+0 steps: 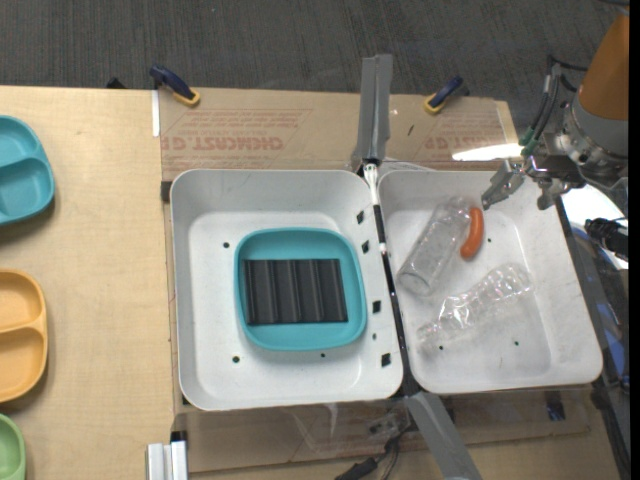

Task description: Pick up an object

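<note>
Nearby, clear bottles (pixel 436 246) flank sausage (pixel 471 235).

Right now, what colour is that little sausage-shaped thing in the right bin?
Orange-red. The sausage-shaped thing lies beside a clear plastic bottle, seen in the camera view.

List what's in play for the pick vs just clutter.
In play: gripper; small orange sausage-shaped object; clear plastic cup; crumpled clear plastic bottle, all in right white bin.
Clutter: teal ribbed tray in left white bin; divided plates.
</note>
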Tool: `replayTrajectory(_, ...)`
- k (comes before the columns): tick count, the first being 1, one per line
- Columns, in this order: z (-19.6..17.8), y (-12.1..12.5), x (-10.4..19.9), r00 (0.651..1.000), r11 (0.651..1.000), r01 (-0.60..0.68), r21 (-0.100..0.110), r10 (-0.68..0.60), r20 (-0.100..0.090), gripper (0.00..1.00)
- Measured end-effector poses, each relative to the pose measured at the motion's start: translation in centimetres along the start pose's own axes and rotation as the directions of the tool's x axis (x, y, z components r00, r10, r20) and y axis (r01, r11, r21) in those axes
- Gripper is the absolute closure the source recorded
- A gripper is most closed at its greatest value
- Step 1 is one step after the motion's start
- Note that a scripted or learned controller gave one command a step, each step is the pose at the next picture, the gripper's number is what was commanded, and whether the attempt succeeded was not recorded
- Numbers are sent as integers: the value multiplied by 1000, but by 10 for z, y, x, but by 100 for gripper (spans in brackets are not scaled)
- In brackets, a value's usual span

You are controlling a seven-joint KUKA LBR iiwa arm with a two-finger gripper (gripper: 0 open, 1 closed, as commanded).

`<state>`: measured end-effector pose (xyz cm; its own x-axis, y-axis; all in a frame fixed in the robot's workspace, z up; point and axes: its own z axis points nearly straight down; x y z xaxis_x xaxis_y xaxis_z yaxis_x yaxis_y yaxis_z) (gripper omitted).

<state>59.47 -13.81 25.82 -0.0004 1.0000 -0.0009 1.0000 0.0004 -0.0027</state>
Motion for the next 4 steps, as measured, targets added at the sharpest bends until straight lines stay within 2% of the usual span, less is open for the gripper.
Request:
replayTrajectory(1, 118, 33, -21, 989, 989, 147, -28, -147, 9, 0)
replayTrajectory(2, 131, 43, -15, 978, 977, 208, -40, -207, 14, 0)
replayTrajectory(3, 134, 42, -16, 984, 983, 176, -49, -176, 12, 0)
replayTrajectory(4, 134, 53, -20, 978, 977, 207, -54, -206, 24, 0)
